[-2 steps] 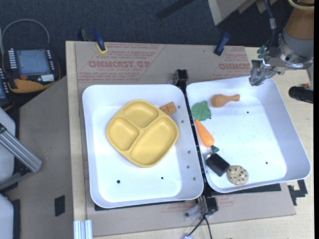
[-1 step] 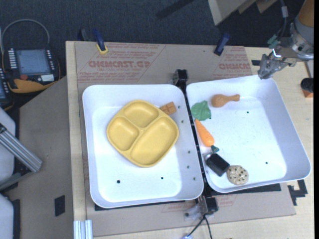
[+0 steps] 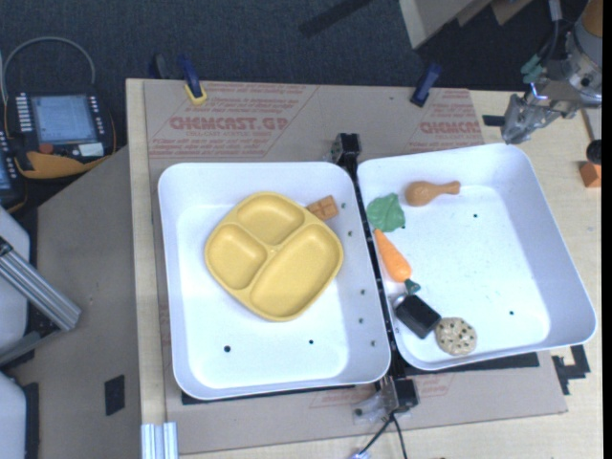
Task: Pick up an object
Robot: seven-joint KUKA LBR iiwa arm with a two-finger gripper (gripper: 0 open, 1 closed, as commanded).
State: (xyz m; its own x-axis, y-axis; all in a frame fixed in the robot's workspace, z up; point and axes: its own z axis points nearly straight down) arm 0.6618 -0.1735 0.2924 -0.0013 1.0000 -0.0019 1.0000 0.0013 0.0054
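My gripper [image 3: 519, 125] hangs over the far right corner of the right bin [image 3: 535, 256], above its rim and well away from every object. Along that bin's left side lie a green leaf piece [image 3: 386, 212], an orange carrot [image 3: 392, 254], a black block [image 3: 417, 315] and a speckled cookie [image 3: 455, 336]. A tan drumstick [image 3: 430, 192] rests near the far wall. The left bin [image 3: 191, 333] holds a yellow divided plate [image 3: 273, 254], with a small brown block [image 3: 323, 207] at its far right edge. Nothing is in the gripper.
The two bins meet at a black clamp [image 3: 347, 146] on a cardboard-covered bench [image 3: 287, 113]. Blue clips [image 3: 194, 82] pin the far edge. A pendant with a screen [image 3: 59, 122] lies at the far left. The right bin's middle and right floor is bare.
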